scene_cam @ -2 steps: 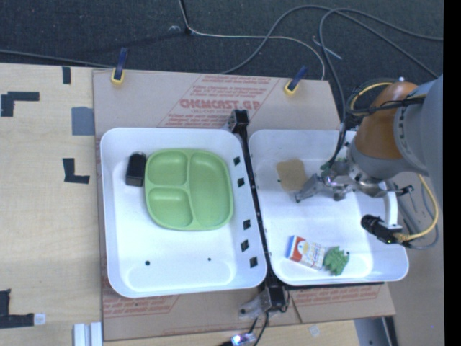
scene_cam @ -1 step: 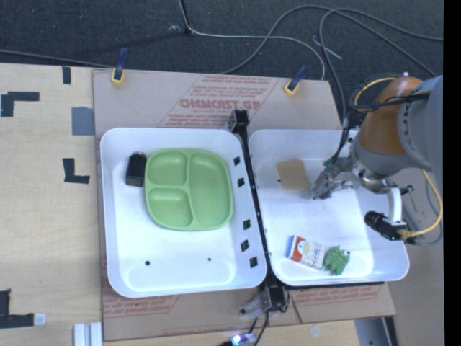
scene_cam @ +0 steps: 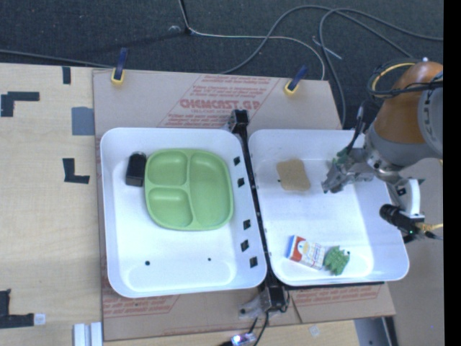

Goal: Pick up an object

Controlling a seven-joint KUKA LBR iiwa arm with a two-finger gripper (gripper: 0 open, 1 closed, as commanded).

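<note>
- Tan sponge (scene_cam: 293,174) lies flat in the right bin (scene_cam: 374,265), toward its far left part, nothing on top of it.
- Gripper (scene_cam: 337,179) hangs just right of the sponge, apart from it; I cannot tell how its fingers stand.
- Small carton (scene_cam: 305,251) and green toy (scene_cam: 336,259) touch near the front rim.
- Left bin (scene_cam: 115,265) holds 1 green divided plate (scene_cam: 189,189) beside a black block (scene_cam: 135,169).

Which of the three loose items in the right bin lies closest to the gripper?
The tan square pad, at the gripper's own height in the bin. The small printed carton and green toy lie together near the front edge.
</note>
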